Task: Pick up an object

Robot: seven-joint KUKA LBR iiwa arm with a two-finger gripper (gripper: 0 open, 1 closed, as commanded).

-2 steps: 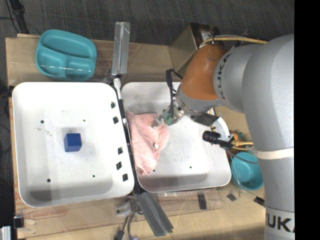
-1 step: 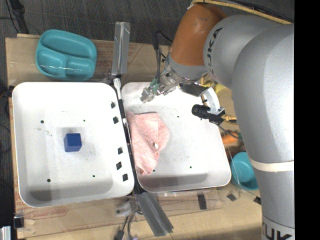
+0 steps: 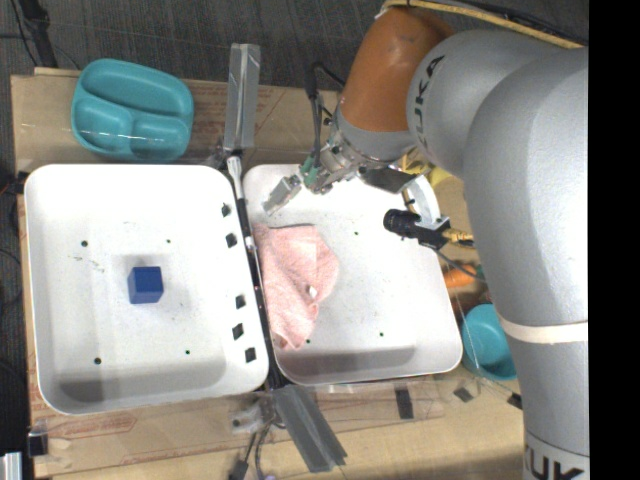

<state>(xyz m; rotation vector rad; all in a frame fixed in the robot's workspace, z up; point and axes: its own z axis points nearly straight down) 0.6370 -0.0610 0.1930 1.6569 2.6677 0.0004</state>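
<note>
Camera view has my gripper (image 3: 283, 194) hovering at the right bin's (image 3: 430, 313) 11 o'clock corner; can't tell its grip. Pink cloth (image 3: 293, 278) sits at its 6 o'clock, blue cube (image 3: 146, 284) in the left bin (image 3: 60, 268).

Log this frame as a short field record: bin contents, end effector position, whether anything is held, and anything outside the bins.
left bin: one blue cube, lying apart from the walls
right bin: crumpled pink cloth against its left wall
end effector: over the right bin's upper left corner, above the cloth
held object: nothing seen between its fingers
outside bins: teal tray beyond the left bin; teal bowl right of the right bin
</note>
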